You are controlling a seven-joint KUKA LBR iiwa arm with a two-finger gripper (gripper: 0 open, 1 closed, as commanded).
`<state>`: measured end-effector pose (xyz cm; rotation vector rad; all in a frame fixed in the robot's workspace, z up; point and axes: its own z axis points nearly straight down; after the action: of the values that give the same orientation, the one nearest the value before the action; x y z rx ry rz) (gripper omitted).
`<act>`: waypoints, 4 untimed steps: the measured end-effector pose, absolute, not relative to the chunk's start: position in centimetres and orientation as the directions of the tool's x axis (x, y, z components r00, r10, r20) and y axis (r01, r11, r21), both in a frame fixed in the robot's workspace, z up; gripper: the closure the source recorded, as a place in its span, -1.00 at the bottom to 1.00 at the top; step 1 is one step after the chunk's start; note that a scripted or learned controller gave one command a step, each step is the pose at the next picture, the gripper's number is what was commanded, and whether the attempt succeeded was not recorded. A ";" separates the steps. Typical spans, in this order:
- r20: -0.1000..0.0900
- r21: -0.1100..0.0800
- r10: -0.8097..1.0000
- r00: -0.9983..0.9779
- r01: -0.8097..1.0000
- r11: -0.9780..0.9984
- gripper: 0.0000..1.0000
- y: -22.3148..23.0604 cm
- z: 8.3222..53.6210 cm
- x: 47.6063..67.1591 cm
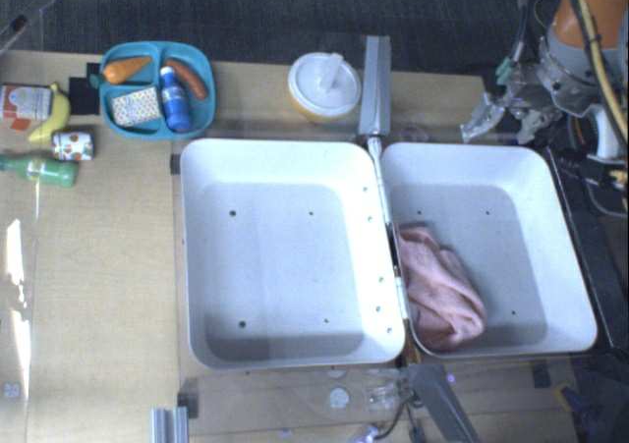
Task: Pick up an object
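Observation:
A crumpled pink cloth (440, 286) lies in the right bin (531, 176), against its left wall near the front corner. My gripper (504, 124) hangs at the far right, above the bin's back rim and well away from the cloth. Its fingers are spread open and nothing is between them. The grey arm with its orange band (575, 14) rises behind the gripper towards the top right corner.
The left bin (226, 333) sits beside the right one, with a metal divider post (373, 87) at the back between them. Behind the bins are a white lidded cup (324, 84) and a blue tray of toy food (157, 87). A banana, a can and a green bottle (39, 170) lie far left.

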<state>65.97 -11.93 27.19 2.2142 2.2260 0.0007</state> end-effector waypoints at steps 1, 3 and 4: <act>0.000 0.000 0.989 0.145 0.989 -0.145 -1.00 -11.5 17.3 64.3; 0.000 0.003 0.998 -0.064 0.998 0.064 -1.00 -11.2 9.3 57.5; -0.001 0.004 0.991 -0.135 0.991 0.135 -1.00 -12.6 14.4 57.2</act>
<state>57.19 -12.64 14.42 2.0637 2.3648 0.0041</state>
